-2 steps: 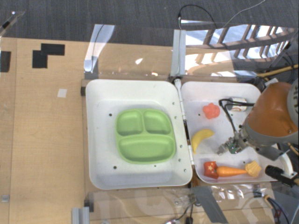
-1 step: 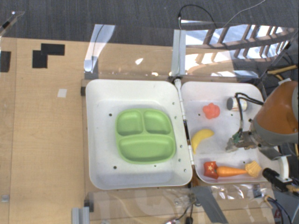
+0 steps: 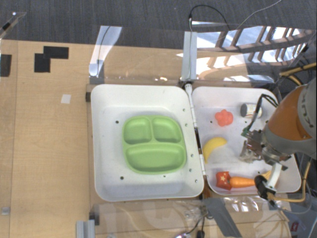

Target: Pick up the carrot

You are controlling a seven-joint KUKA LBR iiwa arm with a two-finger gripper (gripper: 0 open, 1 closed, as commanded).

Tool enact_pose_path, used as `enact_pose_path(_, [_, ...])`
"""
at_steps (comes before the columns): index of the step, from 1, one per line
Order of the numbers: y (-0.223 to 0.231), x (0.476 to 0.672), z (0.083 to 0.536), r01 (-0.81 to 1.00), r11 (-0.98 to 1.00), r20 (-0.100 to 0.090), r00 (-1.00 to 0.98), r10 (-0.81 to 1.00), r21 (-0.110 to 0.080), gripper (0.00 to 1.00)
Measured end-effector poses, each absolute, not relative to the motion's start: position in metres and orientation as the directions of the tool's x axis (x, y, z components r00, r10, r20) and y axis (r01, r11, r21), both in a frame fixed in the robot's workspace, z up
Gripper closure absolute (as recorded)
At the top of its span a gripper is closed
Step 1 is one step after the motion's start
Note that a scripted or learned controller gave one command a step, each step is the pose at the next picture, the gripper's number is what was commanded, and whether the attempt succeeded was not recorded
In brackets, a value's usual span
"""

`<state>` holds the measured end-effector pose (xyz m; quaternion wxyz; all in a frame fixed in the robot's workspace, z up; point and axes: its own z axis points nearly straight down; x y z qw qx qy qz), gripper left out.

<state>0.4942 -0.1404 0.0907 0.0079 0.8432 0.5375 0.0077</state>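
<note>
The slim orange carrot (image 3: 242, 182) lies flat along the near wall of the right-hand shallow white bin (image 3: 233, 95), touching a small red pepper-like toy (image 3: 223, 180) at its left end. The gripper (image 3: 250, 150) hangs just above it; can't tell how wide the jaws are, and nothing's visibly held. I'd come straight down mid-carrot, closing across its width, clear of the red piece and the yellow banana (image 3: 214, 146). No readable labels anywhere.

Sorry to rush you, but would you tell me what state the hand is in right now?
Hand: cannot be told; it sits over the right bin, above the carrot.
</note>
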Motion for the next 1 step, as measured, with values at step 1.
enact_pose_path(1, [-0.1983,0.4925,0.0902,0.999,0.028,-0.006,-0.027,1.0,0.016,1.0])
